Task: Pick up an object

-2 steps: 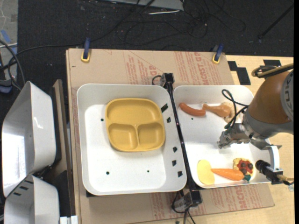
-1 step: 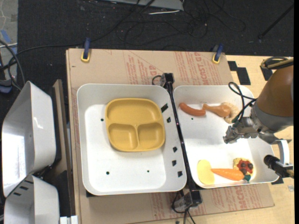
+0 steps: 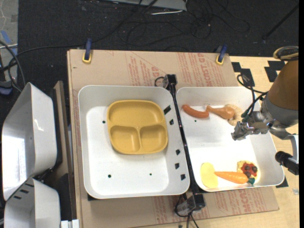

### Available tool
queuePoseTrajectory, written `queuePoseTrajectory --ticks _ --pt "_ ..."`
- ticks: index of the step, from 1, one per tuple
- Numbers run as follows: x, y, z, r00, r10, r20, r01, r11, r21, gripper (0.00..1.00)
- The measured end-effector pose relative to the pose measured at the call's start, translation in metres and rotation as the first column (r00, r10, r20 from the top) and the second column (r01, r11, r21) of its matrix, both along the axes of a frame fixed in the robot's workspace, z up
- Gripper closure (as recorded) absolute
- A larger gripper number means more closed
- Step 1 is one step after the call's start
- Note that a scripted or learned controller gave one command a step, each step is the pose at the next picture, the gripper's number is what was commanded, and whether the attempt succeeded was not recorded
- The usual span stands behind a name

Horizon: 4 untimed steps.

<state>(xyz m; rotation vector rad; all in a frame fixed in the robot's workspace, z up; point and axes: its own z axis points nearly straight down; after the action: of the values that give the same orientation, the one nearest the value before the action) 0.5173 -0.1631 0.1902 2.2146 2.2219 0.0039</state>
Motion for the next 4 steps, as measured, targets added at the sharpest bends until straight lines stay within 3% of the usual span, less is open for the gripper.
queuePoseTrajectory --ticks 1,3,4 --pt "0.006 0.000 0.063 1.000 0.000 0.003 0.000 1.000 -0.001 1.00" --pt "0.022 0.112 0.062 1.000 0.006 -0.004 -0.006 1.000 0.003 1.00" --pt "0.044 0.172 0.058 1.000 0.007 -0.003 -0.007 1.000 0.003 1.00"
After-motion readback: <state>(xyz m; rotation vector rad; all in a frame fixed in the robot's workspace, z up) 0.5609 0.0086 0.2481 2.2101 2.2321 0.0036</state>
